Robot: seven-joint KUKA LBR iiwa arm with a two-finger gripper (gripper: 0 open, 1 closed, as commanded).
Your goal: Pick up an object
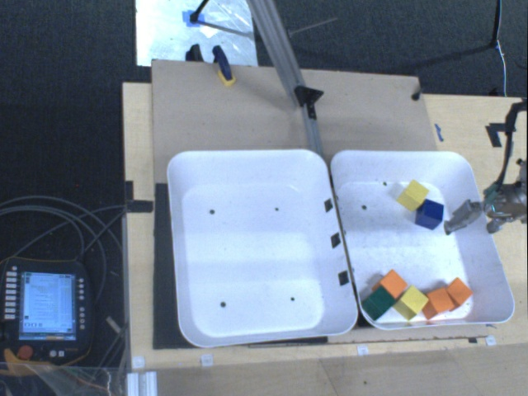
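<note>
Camera view: gripper (472, 214) at right bin's (487, 258) 3 o'clock rim, finger spread unreadable, nothing visibly held. Blue cube (429, 214) just beside, at its 9 o'clock, touching yellow cube (412, 194). Step: approach. Next: centre over cube, descend, close.

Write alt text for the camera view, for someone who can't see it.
A robot gripper reaches in from the right over the right bin, close to a blue block touching a yellow block. Five more blocks, orange, green and yellow, cluster at that bin's near edge; the left bin sits alongside.
</note>
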